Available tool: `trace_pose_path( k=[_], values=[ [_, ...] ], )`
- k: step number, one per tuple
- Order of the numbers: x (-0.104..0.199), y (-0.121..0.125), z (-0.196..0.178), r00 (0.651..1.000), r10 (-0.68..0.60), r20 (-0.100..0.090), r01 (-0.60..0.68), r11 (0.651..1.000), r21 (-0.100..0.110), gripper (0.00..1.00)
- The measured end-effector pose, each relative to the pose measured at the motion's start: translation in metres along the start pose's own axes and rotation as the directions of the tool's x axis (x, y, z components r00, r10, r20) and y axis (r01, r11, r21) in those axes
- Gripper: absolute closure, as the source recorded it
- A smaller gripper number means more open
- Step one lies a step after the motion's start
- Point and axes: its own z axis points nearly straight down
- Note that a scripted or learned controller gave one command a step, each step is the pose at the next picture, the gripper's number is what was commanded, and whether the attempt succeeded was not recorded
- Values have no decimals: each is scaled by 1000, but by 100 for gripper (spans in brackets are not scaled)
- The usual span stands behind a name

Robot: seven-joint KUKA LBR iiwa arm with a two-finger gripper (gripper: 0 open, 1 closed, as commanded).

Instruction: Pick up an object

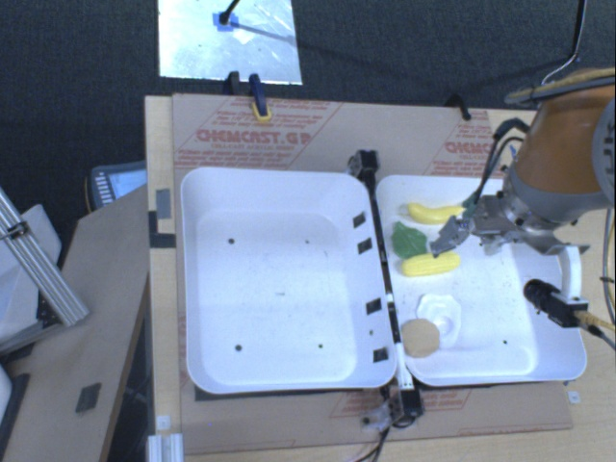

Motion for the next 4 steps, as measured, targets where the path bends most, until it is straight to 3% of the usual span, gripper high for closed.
trace_pose_path(
  k=[1, 2, 3, 4],
  values=[
    [-46, 106, -56, 1000, -2, 6, 2, 1000, -15, 0],
    [-53, 121, -230, 1000, -3, 6, 3, 1000, -21, 0],
    [44, 82, -330, 1000, -11, -2, 11, 1000, -13, 0],
    [37, 83, -334, 1000, -5, 2, 5, 1000, -7, 100]
  ],
)
